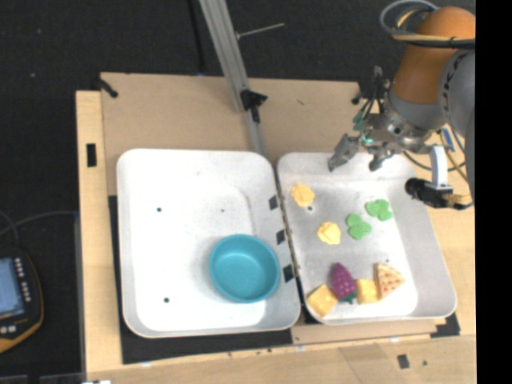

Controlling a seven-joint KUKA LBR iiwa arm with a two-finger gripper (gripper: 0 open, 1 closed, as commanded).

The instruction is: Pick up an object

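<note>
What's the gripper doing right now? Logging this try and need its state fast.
Gripper: open, fingers spread with nothing between them, above the far edge of the right bin.

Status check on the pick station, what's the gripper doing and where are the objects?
Gripper open, holding nothing, over right bin's far edge. Toy food pieces lie loose below. Blue bowl in left bin.

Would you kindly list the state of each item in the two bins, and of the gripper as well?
gripper: open, nothing between its fingers, over the right bin's far edge.
blue bowl: upright in the left bin.
two green pieces: lying loose in the right bin.
purple grapes: lying against a yellow piece.
pizza slice: lying flat near the right bin's front corner.
</note>
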